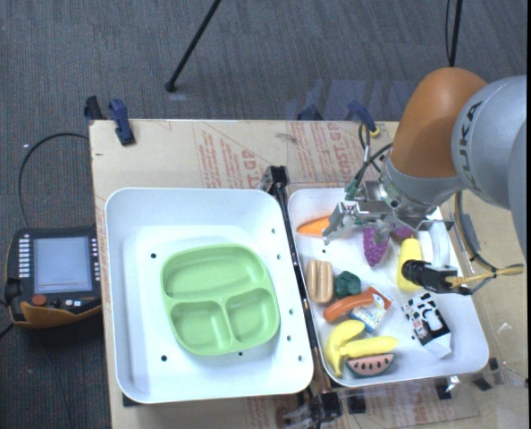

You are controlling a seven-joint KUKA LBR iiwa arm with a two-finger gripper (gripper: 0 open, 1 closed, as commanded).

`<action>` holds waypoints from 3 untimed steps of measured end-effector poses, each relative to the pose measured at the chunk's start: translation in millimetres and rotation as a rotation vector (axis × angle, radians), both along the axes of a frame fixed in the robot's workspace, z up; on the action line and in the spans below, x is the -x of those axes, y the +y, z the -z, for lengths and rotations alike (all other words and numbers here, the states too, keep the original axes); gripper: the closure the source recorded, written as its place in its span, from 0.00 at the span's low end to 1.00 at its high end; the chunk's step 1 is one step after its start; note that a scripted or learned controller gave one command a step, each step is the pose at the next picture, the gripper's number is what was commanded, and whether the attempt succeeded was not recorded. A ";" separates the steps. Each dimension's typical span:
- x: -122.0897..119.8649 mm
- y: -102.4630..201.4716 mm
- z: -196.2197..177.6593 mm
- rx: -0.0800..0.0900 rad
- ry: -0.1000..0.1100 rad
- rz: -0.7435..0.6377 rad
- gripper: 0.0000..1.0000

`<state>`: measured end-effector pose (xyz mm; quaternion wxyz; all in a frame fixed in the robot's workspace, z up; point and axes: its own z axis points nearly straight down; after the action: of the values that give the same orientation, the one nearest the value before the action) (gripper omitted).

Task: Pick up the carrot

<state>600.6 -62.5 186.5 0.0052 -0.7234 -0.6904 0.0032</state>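
Pincer (344,217) of mine hangs over the far corner of the right bin (474,351), and whether it is parted or closed I cannot tell. Just to its left the carrot (314,226) lies flat, long axis running toward me, thick end nearest. Purple grapes (375,244) sit on my other side, hot dog bun (318,280) below.

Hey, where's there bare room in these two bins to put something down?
The left bin has bare floor all round the green plate, widest along its far edge. The right bin is crowded: carrot, hot dog, bananas, watermelon slice, milk carton, with the gripper over it.
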 end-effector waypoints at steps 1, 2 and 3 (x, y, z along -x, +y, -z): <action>-28.2 -14.2 101.1 0.002 -0.004 0.285 0.00; 65.3 -21.7 101.0 0.003 -0.001 0.256 0.00; -45.2 26.3 -7.0 0.001 -0.023 0.175 0.00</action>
<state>645.8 -36.2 193.6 -0.0028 -0.7809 -0.6246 -0.0052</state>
